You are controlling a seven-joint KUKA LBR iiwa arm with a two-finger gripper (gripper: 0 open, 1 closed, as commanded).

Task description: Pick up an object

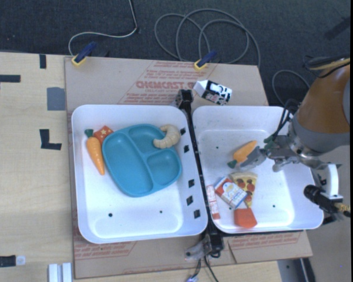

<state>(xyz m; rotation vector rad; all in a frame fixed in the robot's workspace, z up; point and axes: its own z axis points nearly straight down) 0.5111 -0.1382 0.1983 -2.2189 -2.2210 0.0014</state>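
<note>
In the right bin an orange toy carrot lies tilted, its green tip pointing down-left. My gripper sits low in this bin, right against the carrot's right end; I cannot see whether anything is held. Just below lie a pizza slice, a red-and-white carton and a red-orange block. The grey arm with its orange band comes in over the bin's right rim.
The left bin bears a blue divided plate, a second carrot, a red-orange piece and a beige curved pastry. A black-and-white box lies on the cardboard behind the bins. Cables loop at the back.
</note>
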